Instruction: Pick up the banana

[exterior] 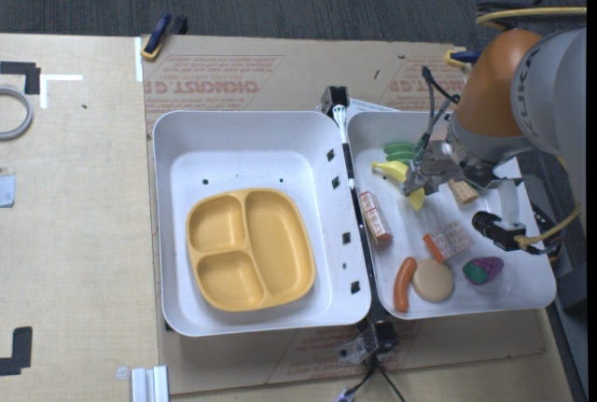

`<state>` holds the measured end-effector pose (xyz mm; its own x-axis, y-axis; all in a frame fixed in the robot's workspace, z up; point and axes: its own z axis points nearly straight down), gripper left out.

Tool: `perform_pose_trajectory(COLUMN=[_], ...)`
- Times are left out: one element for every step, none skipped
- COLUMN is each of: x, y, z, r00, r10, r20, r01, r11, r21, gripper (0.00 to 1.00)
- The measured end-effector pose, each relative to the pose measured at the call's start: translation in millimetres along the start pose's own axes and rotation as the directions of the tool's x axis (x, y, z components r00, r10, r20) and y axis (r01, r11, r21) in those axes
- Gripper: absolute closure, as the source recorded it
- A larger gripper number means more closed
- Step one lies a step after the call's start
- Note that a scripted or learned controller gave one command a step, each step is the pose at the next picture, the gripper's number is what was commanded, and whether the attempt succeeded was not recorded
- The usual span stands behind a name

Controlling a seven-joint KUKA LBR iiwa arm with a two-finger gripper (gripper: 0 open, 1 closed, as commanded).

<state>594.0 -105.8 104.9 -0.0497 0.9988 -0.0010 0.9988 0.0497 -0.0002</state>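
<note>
The yellow banana (394, 171) lies in the upper left part of the right bin (522, 293), with one end pointing left and the other (416, 199) poking out below the gripper. My gripper (425, 176) is low over the banana's middle and hides that part of it. The grey arm with its orange band (494, 92) reaches in from the right above it.
A green item (401, 150) lies just behind the banana. A brown bar (374, 215), a sausage (403, 284), a beige bun (434, 281), a purple item (482, 270) and a carrot piece (435, 248) share the right bin. The left bin (177, 204) holds a yellow divided plate (249, 248).
</note>
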Motion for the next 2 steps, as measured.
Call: perform_pose_trajectory(x=[19, 83], y=[66, 69], z=[-88, -87], r00=[0.907, 0.932], r10=[-0.422, -0.363], r20=[0.0, -0.001], r01=[0.422, 0.363], r11=[0.907, 0.932], r21=[-0.001, 0.0], gripper=[1.0, 1.0])
